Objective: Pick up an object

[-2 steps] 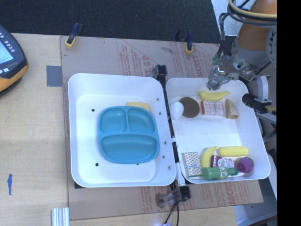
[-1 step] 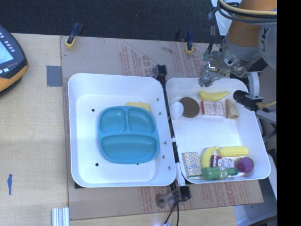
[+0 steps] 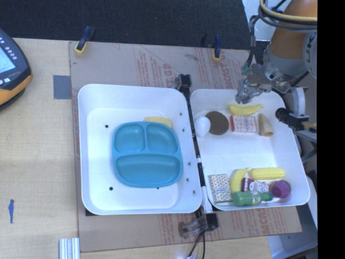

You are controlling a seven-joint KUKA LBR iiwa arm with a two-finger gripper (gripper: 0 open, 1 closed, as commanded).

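Approach step: the claw (image 3: 243, 97), its grip state impossible to tell, hovers at the banana's (image 3: 245, 109) eleven o'clock, needing a descent onto it.

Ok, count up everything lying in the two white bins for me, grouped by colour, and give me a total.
Yellow: 4, a banana, a second banana, a corn cob, a yellow piece behind the tray
White: 1, egg
Brown: 2, disc, cone
Red-and-white packets: 3
Green: 1, bottle
Purple: 1
Blue: 1, divided tray
Total: 13
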